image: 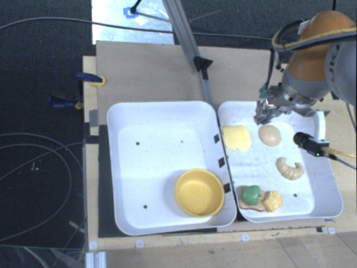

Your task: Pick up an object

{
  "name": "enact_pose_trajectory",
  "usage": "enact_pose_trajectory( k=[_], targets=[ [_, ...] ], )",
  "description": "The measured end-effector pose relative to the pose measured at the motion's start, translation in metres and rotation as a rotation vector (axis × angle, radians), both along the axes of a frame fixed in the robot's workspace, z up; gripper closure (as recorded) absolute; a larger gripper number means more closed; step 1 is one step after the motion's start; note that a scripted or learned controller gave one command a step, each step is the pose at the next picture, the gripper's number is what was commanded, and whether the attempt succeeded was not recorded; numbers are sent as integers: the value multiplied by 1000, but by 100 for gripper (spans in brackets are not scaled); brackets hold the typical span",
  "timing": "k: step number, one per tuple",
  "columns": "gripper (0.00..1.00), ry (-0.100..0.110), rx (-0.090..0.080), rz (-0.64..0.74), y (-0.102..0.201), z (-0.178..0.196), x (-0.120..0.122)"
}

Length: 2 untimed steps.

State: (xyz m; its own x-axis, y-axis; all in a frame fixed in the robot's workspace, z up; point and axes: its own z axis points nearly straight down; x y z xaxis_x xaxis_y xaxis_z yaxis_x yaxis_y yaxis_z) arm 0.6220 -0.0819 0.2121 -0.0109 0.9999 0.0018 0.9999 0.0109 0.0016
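My gripper (264, 115) hangs over the back of the right bin (329, 205), just behind a pale round bun (270, 135) and right of a flat yellow slice (237, 138). A beige croissant (290, 168) lies farther toward the front. At the front of that bin, a green piece (251, 194) and a yellow ridged piece (273, 201) rest together. A yellow bowl (199, 192) sits in the front right corner of the left bin (145, 149). Nothing shows between the gripper's fingers.
A grey pole (187, 35) slants down to the bench behind the two bins. Blue and yellow clamps (83, 88) grip the bench's left edge. Cables lie on the dark floor at left.
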Motion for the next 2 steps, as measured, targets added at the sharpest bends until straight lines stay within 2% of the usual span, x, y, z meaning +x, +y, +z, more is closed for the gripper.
enact_pose_trajectory(
  k=[1,2],
  targets=[
    [100,-3,0,0,51,7,18],
    [100,-1,0,-1,101,1,24]
  ],
)
